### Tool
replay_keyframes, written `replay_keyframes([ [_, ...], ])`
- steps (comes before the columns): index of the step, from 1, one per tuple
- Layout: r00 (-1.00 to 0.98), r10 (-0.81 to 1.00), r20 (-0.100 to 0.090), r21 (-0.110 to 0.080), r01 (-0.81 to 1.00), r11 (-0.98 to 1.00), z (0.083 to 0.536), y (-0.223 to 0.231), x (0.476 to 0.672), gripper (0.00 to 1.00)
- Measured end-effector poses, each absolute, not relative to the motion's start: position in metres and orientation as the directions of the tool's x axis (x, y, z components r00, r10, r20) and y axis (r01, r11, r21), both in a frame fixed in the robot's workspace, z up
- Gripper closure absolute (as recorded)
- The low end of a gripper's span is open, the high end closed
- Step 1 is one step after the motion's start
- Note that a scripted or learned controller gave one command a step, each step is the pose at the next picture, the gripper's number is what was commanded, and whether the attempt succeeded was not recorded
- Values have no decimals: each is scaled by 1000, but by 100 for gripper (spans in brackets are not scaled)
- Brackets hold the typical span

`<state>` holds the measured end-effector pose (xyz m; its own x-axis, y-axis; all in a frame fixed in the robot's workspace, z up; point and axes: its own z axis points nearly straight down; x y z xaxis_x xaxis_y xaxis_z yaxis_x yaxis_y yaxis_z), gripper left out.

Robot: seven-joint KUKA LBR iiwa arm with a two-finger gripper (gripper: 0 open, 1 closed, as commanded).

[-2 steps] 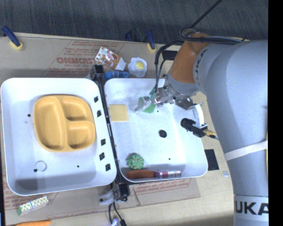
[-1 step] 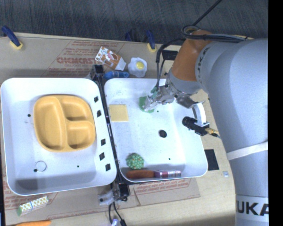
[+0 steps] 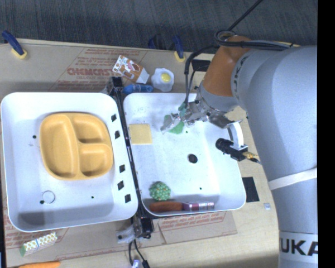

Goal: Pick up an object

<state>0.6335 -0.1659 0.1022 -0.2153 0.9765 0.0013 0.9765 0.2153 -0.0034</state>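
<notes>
My gripper (image 3: 172, 123) hangs over the upper middle of the right bin (image 3: 229, 191), with the arm's orange band just behind it. A small green object (image 3: 178, 129) lies right at the gripper's tip, partly covered by it; I cannot tell whether it is held. A pale yellow square piece (image 3: 140, 133) rests to the left of the gripper by the bin's left wall. A green knobbly ball (image 3: 160, 191) and a red-brown pen-like stick (image 3: 181, 206) lie along the bin's near wall.
The left bin (image 3: 17, 205) holds a yellow divided tray (image 3: 76, 145). Behind the bins sit a snack packet (image 3: 125, 67), a blue item (image 3: 137, 87) and a yellow-white cup (image 3: 163, 79). A wrapped candy (image 3: 39, 243) lies on the bench at the front left.
</notes>
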Motion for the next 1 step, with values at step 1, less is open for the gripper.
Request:
replay_keyframes([
  [1, -536, 844, -1, 0, 844, 536, 92, -162, 657, 0],
])
